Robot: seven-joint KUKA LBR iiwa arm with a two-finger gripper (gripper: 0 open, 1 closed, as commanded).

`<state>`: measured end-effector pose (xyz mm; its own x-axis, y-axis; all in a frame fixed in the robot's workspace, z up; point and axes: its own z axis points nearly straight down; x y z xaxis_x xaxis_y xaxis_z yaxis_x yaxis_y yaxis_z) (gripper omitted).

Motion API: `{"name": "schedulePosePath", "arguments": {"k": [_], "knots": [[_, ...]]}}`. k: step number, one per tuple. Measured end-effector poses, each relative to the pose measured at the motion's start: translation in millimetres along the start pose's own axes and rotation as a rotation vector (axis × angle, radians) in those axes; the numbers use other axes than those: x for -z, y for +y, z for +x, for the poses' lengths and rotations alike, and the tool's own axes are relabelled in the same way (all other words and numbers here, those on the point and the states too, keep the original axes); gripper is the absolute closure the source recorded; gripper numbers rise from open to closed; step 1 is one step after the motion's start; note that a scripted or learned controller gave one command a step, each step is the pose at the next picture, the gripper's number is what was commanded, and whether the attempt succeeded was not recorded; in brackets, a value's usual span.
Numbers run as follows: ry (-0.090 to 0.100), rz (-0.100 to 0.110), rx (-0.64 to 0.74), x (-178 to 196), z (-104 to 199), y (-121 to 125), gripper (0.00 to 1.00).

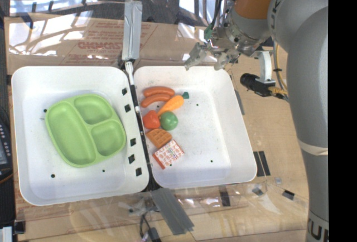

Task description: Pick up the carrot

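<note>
An orange carrot [173, 103] with a dark green tip lies in the right bin [223, 124], near its upper left, among other toy foods. My gripper [207, 61] hangs above the bin's far rim, up and to the right of the carrot and well apart from it. Its fingers are spread open with nothing between them.
Around the carrot lie two sausages [158, 95], a red tomato [151, 120], a green ball [168, 121], a waffle [159, 137] and a red-and-white packet [168, 154]. A green divided plate [85, 129] sits in the left bin [33, 96]. My arm covers the right side.
</note>
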<state>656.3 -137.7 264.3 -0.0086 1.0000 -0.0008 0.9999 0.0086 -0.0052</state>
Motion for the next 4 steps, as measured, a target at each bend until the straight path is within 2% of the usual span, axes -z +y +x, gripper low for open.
{"name": "schedulePosePath", "arguments": {"k": [1, 2, 3, 4], "knots": [[0.001, -0.002, 0.220, -171.8, 14.8, -4.6, 0.00], [0.001, 0.000, 0.024, -173.2, -32.6, -58.1, 0.00], [0.001, -0.003, 0.237, -172.7, -59.3, -105.0, 0.00], [0.000, -0.003, 0.241, -162.5, -59.4, -104.2, 1.00]]}}
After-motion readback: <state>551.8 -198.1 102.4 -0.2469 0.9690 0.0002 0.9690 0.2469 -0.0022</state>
